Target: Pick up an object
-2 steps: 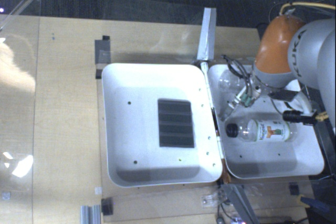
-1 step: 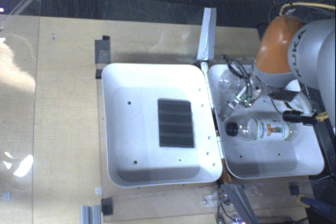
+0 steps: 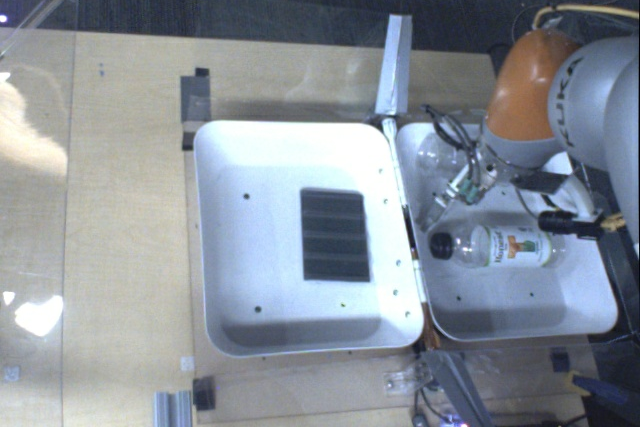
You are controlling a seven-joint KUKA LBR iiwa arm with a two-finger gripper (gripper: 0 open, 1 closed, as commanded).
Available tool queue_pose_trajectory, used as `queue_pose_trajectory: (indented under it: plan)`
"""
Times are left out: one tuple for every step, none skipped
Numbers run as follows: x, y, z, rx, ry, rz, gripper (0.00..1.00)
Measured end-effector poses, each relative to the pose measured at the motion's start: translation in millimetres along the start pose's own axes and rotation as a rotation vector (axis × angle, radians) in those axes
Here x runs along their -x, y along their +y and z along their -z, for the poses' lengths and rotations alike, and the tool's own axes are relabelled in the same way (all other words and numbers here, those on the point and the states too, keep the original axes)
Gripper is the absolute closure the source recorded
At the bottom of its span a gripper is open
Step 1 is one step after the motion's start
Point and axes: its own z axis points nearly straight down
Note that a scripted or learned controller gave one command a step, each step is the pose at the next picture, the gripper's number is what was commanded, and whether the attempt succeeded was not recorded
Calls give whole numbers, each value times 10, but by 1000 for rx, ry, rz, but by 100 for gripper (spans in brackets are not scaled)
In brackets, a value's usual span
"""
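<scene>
A clear bottle lies on its side in the right bin, easy to reach. The gripper hangs above and left of it; its opening I cannot tell.

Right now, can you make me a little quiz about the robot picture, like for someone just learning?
1. True or false: the clear bottle stands upright.
2. Which bin holds the dark ribbed block? A) left bin B) right bin
3. Fill in: the bottle's cap is ___ in colour.

Key: 1. False, it lies on its side in the right bin, below the gripper. 2. A. 3. Black.
</scene>
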Motion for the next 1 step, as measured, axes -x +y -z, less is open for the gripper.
queue_pose_trajectory:
  plan:
    - [75, -262, 614, 57, -78, 162, 0]
